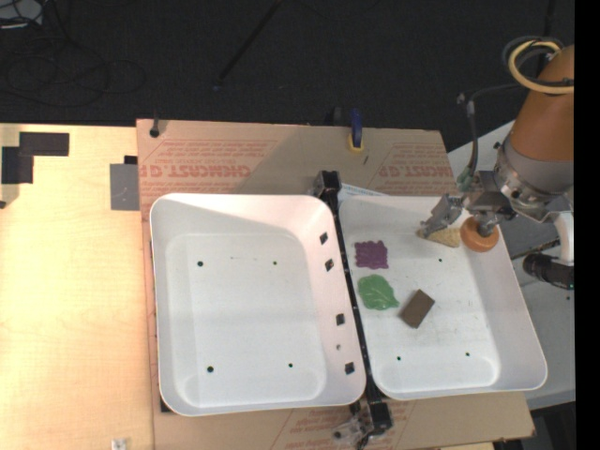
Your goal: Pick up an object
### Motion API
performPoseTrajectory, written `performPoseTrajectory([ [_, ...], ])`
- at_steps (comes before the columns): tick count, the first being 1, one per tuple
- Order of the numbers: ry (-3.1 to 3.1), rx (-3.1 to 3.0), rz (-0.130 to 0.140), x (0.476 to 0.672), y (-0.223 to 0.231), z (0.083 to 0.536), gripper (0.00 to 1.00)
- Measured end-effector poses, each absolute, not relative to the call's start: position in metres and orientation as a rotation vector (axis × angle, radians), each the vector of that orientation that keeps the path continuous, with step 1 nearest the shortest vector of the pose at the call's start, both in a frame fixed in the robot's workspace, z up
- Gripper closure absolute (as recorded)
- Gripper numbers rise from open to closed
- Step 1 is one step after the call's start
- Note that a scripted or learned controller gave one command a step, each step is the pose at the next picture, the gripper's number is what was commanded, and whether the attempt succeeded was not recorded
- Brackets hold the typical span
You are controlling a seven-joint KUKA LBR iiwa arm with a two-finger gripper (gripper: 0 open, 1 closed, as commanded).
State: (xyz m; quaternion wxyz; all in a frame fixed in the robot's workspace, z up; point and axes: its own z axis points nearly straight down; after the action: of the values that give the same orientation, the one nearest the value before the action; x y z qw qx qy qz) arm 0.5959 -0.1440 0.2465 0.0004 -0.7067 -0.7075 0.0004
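The right bin holds a purple knobbly piece, a green lump and a small brown block, all in its left half. A tan wedge-like piece and a small orange round thing lie near the bin's far right rim. My gripper hangs low over that far right corner, just above the tan piece and close beside the orange one. Whether it touches either I cannot tell.
The left bin sits side by side with the right one on a cardboard sheet. A raised divider with black clips runs between them. The grey and orange arm reaches in over the right bin's far right corner.
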Motion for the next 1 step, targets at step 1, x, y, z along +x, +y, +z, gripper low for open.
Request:
performPoseTrajectory([
  [1,-2.210,-2.227,0.008,0.4913,-0.1981,0.2586,0.00],
])
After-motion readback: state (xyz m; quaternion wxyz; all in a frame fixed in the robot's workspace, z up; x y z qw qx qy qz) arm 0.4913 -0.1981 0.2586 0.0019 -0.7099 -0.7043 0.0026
